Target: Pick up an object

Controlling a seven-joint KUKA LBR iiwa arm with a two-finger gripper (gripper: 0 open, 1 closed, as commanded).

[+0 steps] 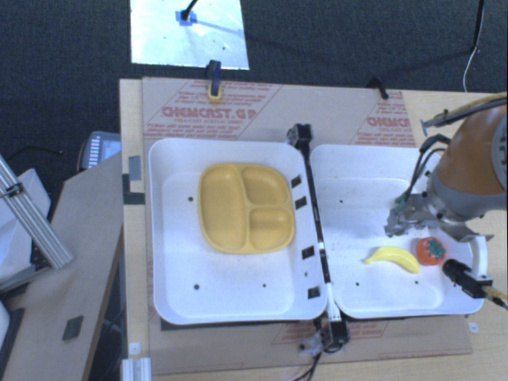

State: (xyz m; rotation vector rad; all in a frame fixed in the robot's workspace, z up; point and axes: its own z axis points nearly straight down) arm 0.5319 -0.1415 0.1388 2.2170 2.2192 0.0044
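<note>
Grey hand (399, 222) hangs low just above the banana (393, 258).

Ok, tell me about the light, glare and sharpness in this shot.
Camera view: even overhead light; the white bins look bright but keep their detail. The shiny sheet at top glares in patches. The banana casts a soft, short shadow. The arm and tool look slightly blurred; the yellow tray is sharper.

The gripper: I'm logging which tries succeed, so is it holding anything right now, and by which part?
Nothing is held. The gripper hangs over the right bin, apart from the banana and the orange toy lying on the floor.
</note>
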